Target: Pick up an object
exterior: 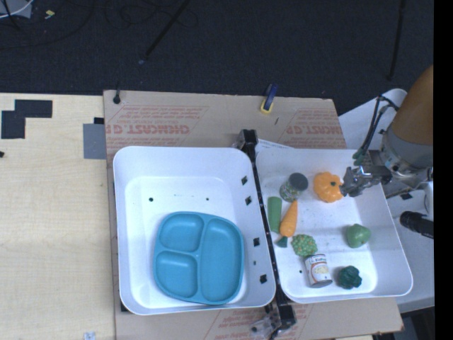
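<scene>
The right bin [393, 222] holds an orange pepper [326, 187], a carrot [289, 219], a green cucumber piece [274, 212], a grey jar [293, 186], a broccoli floret [304, 245], a small can [318, 270], a light green pepper [357, 235] and a dark green piece [349, 278]. My gripper [352, 183] hangs low at the bin's upper right, just right of the orange pepper and touching or nearly touching it. Nothing shows between its fingers.
The left bin [134, 183] holds a blue divided plate [198, 257]. A black divider [259, 218] runs between the bins. Cardboard [184, 122] lies under both. A yellow-and-blue clip [268, 99] sits on the cardboard's far edge. Bare bin floor lies right of the carrot.
</scene>
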`<state>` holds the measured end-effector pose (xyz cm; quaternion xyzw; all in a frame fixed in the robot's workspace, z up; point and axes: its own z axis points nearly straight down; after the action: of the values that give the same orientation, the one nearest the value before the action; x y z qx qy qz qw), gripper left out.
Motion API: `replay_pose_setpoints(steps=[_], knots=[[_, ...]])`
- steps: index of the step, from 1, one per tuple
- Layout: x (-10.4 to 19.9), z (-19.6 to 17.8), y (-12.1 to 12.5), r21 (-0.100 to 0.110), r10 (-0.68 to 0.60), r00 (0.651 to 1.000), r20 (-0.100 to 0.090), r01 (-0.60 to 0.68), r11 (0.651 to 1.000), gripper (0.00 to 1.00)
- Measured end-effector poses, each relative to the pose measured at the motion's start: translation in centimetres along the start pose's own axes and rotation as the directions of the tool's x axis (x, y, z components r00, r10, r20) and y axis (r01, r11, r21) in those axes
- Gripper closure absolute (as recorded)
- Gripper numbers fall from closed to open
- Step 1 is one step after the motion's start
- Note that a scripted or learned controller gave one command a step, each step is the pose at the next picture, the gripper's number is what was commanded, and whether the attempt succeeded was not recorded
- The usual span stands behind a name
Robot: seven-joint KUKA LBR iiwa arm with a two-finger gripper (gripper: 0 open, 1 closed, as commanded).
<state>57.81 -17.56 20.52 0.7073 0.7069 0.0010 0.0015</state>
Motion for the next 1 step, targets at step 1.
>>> replay_pose_setpoints(steps=[1], knots=[[-0.09, -2.39, 0.04, 0.002, -0.001, 1.000, -0.001, 0.001, 1.000, 1.00]])
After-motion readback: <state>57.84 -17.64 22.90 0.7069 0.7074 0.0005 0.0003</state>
